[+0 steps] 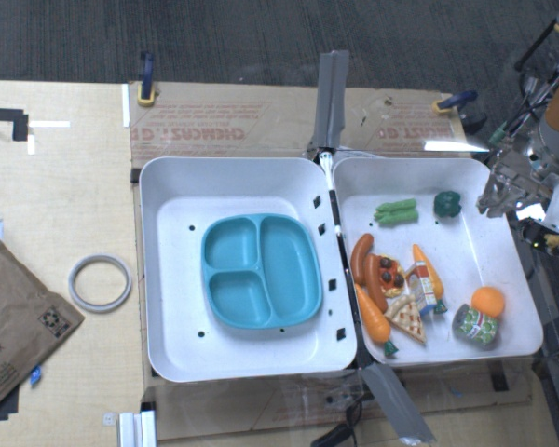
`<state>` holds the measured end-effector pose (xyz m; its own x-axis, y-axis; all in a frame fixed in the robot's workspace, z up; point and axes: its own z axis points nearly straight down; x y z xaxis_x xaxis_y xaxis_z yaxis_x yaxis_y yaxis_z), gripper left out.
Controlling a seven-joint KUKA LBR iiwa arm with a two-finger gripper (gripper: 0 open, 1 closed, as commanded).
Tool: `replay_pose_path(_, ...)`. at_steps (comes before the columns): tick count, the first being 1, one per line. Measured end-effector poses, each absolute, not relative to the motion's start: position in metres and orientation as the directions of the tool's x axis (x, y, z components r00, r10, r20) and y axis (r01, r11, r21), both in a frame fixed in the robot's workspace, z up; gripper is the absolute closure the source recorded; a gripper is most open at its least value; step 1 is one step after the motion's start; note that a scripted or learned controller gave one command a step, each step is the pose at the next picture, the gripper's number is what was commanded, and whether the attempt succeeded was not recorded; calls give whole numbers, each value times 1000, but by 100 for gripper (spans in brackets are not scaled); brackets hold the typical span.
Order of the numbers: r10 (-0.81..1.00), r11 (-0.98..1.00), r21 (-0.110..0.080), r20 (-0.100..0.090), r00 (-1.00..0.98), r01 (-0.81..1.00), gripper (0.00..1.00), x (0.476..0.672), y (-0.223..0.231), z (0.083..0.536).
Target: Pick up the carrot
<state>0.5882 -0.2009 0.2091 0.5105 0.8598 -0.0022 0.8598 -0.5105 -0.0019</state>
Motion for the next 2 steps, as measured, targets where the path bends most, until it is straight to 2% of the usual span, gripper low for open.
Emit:
replay_pose_path(1,860,-510,-2,-2,510,860,0,588,-201,209)
replay_pose_path(2,857,-515,-2,-1,515,857,0,571,-153,91)
